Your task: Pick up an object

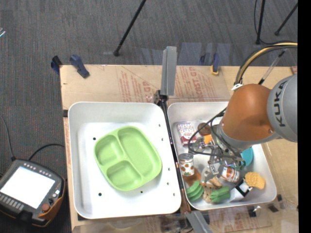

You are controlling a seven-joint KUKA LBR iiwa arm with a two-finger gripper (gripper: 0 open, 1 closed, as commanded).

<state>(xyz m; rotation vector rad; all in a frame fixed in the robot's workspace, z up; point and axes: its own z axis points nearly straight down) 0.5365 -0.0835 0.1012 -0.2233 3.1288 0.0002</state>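
Cardboard-topped bench (121, 81), two white bins (80, 130) side by side

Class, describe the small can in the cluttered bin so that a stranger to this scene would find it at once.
Start at the right bin, the one crowded with small toys under the orange and grey arm. Look along its left wall, about halfway down, just left of the gripper. There stands the can: upright, with a silvery top and a red and white label, the one cylinder among flatter and lumpier things.
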